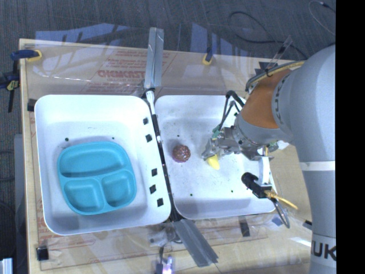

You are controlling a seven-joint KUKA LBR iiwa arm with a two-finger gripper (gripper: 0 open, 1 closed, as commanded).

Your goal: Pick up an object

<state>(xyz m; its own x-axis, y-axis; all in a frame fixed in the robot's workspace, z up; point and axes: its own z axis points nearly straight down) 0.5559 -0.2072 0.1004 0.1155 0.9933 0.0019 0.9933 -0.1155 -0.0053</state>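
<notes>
In the right bin (194, 201) lies a small round reddish-brown object (181, 153), left of centre. A small yellow object (213, 162) lies a little to its right on the bin floor. My gripper (214, 150) hangs directly over the yellow object, its tip touching or nearly touching it. The grey arm with its orange band (259, 104) reaches in from the right and covers the bin's right side.
The left bin (51, 119) holds a blue three-compartment tray (97, 177). A metal divider with black clips (155, 153) separates the bins. Cables and a black fitting (254, 184) sit by the right bin's right rim.
</notes>
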